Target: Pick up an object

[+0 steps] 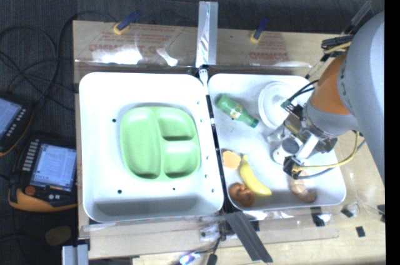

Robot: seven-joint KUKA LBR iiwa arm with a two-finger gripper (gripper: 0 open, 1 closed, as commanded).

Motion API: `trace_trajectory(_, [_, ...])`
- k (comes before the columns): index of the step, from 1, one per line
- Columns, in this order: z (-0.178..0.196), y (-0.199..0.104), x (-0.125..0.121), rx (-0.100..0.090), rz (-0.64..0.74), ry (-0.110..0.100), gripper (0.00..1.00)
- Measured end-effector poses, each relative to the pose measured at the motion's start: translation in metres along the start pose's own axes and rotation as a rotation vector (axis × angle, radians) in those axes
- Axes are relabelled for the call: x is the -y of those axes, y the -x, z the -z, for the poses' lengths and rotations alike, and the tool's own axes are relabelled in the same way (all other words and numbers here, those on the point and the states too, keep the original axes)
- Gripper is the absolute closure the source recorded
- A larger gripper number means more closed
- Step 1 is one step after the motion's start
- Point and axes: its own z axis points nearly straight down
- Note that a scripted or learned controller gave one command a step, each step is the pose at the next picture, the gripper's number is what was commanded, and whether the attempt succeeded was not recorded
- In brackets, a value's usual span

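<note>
The right bin point(325, 195) holds a green bottle point(237, 112) lying at its back left, a white round lid or cup point(272, 103) behind the arm, an orange slice point(231, 160), a yellow banana point(252, 177), a brown-red fruit point(241, 194) and a small brown piece point(302, 189) near the front wall. My gripper point(289, 148) hangs low over the middle of this bin, right of the banana and above the brown piece. Nothing shows between its fingers.
The left bin point(100, 101) carries a green divided plate point(160, 141). A metal divider point(207, 39) stands between the bins at the back. Yellow and black cables point(325, 164) trail from the wrist. Tablets and cords point(44, 164) lie left of the bench.
</note>
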Motion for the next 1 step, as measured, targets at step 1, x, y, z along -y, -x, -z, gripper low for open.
trace_trajectory(1, [0.0,0.0001,-0.0001,0.0,0.0,0.0,0.0])
